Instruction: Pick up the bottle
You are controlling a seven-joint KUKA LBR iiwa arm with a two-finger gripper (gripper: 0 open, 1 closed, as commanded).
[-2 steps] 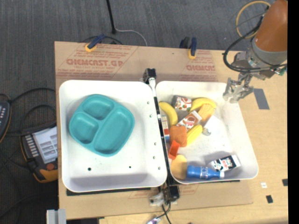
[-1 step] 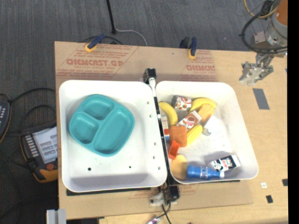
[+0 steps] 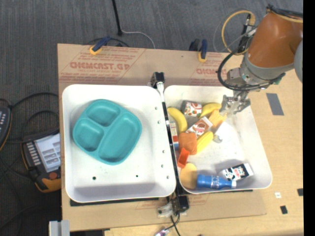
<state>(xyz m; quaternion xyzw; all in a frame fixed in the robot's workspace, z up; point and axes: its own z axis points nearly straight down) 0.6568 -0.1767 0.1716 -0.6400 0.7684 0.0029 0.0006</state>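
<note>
The bottle [image 3: 213,182] is blue with a white cap end. It lies on its side at the front of the right bin [image 3: 260,154], between a yellow-orange round fruit [image 3: 187,173] and a small black-and-white carton [image 3: 237,172]. My gripper [image 3: 235,104] hangs over the back right part of that bin, well behind the bottle and apart from it. Its fingers look open with nothing between them. The orange band of the arm [image 3: 273,36] rises behind it to the upper right.
The right bin also holds two bananas [image 3: 177,118], a yellow piece [image 3: 204,141], an orange fruit [image 3: 187,141], a red piece [image 3: 183,157] and two printed cartons [image 3: 193,107]. A teal divided plate [image 3: 107,130] lies in the left bin [image 3: 78,181].
</note>
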